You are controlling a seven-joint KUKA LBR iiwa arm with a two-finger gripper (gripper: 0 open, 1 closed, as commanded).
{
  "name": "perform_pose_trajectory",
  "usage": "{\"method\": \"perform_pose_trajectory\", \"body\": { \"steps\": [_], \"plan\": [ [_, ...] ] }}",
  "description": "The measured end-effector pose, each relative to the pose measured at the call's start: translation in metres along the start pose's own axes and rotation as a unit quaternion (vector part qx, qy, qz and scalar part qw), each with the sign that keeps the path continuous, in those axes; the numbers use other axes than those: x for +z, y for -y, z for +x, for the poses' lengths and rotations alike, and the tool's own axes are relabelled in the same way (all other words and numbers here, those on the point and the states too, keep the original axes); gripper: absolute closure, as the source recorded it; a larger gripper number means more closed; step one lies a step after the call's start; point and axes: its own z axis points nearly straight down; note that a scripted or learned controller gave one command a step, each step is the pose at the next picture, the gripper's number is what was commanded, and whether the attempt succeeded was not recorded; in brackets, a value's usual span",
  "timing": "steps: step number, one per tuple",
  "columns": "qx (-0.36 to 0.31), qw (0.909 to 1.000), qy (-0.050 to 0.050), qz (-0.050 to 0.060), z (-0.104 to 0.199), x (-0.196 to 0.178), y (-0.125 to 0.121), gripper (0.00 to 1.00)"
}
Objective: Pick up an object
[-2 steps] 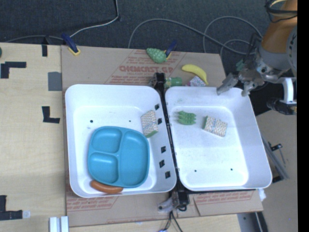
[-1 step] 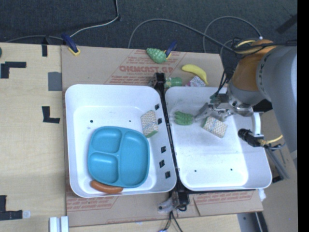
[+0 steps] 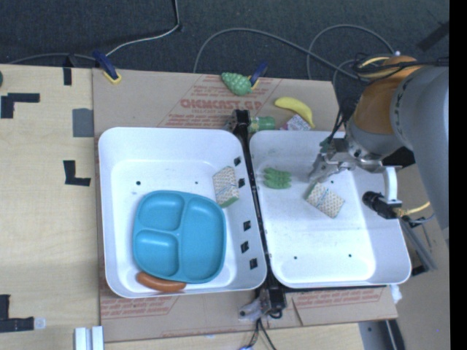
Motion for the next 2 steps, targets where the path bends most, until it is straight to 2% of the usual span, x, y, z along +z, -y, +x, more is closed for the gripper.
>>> {"method": "perform_pose_trajectory", "body": {
  "steps": [1, 2],
  "plan": [
    [0.000, 1.0000, 0.000, 0.000, 0.000, 0.000, 0.000, 0.00],
    [0.001, 1.0000, -0.001, 0.000, 0.013, 0.010, 0.047, 0.00]
  ]
}}
